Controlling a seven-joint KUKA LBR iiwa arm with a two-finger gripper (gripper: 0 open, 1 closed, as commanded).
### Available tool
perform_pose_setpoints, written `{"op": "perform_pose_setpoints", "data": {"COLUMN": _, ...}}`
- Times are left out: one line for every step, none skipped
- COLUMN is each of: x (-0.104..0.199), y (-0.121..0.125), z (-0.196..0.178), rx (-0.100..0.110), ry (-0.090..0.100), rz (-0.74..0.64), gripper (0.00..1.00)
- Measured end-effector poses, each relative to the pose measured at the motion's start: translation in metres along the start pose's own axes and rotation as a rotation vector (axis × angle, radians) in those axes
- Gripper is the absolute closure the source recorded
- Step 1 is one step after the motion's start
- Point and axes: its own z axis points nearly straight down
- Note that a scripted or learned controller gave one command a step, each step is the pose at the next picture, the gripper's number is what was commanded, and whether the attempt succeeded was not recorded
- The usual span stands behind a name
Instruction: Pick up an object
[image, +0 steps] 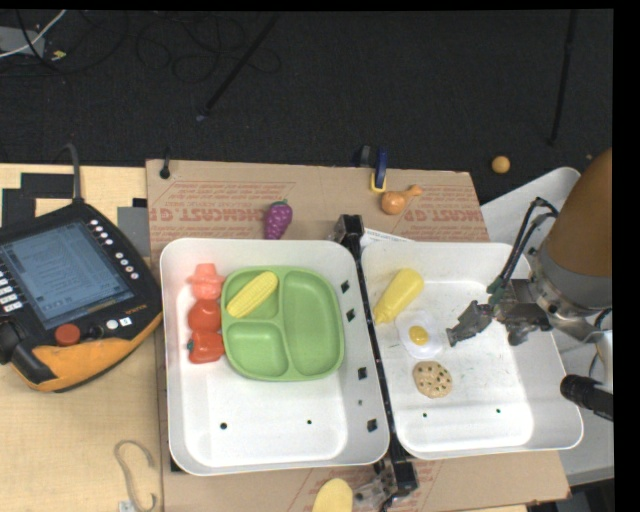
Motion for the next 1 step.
{"op": "perform_pose_setpoints", "data": {"x": -0.0002, "y": 0.0020, "z": -0.0048, "rx": -0.011, "ry": -0.002, "rz": -0.002, "gripper": 0.00}}
